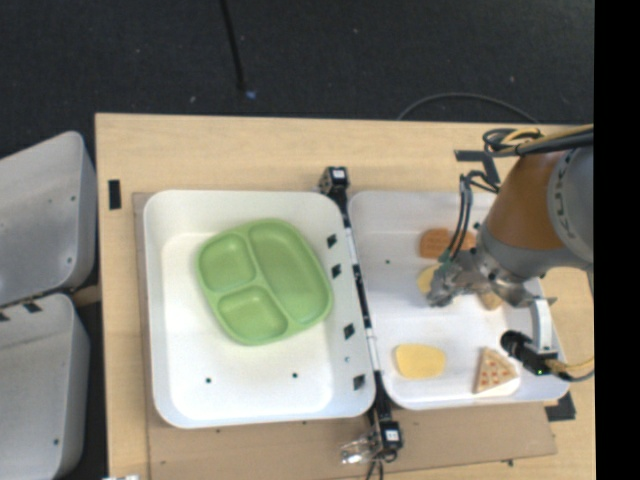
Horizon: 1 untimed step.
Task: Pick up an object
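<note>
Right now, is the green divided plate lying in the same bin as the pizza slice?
No. The green divided plate lies in the left bin, while the pizza slice lies in the right bin.

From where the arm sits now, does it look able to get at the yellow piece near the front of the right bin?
Probably yes. The yellow piece lies flat and alone on the right bin floor, just below the gripper, with the pizza slice well to its side.
</note>
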Tool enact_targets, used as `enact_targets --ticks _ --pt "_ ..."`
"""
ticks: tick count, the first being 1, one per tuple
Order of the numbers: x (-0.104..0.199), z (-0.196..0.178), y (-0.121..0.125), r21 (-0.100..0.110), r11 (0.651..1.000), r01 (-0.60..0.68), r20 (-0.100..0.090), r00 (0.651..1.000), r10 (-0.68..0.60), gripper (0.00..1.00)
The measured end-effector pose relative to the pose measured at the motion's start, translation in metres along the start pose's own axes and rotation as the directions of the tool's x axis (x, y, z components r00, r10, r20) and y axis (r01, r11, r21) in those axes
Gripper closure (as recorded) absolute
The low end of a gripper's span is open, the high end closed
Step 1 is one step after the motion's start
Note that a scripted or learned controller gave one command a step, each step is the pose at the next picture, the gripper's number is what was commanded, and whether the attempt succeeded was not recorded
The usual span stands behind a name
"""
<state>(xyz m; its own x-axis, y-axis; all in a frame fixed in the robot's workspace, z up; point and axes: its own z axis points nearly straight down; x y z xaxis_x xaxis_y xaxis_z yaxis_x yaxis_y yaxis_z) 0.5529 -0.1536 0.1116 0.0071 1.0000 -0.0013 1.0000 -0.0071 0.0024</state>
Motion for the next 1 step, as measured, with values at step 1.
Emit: enact_targets --ticks 1 --pt "0.0017 -0.0613 0.0084 -0.004 1.0 0.01 0.001 1.0 -0.01 1.0"
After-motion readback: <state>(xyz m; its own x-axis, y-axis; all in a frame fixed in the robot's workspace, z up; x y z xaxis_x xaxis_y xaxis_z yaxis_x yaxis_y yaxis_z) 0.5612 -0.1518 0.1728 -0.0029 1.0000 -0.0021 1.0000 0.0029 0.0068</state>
